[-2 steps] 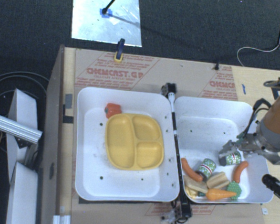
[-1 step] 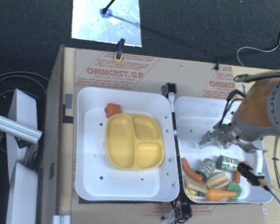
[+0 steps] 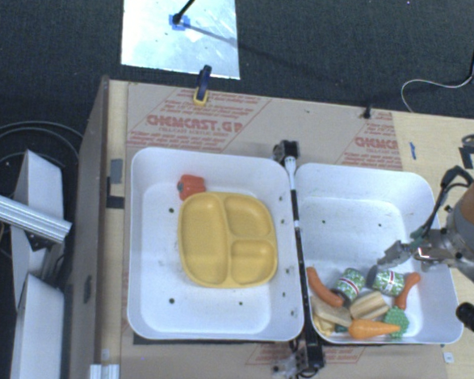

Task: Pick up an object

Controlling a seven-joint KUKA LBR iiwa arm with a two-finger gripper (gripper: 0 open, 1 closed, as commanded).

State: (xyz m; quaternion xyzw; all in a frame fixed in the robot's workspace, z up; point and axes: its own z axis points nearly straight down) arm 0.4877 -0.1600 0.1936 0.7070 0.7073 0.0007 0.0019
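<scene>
Yellow divided plate (image 3: 226, 239) sits in the left bin (image 3: 152, 300), a red piece (image 3: 191, 185) at its eleven o'clock. Toy foods (image 3: 358, 302) crowd the right bin (image 3: 357, 201) toward six o'clock. Gripper (image 3: 401, 254) hovers just above them; whether it grasps anything, I cannot tell.

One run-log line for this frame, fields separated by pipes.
arm: in from right | gripper: low over right bin, just above toy food pile | held: nothing visible | left bin: yellow tray, red item

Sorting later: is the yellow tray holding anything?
Empty: the yellow tray shows three bare compartments; the orange-red item lies beside it.
</scene>
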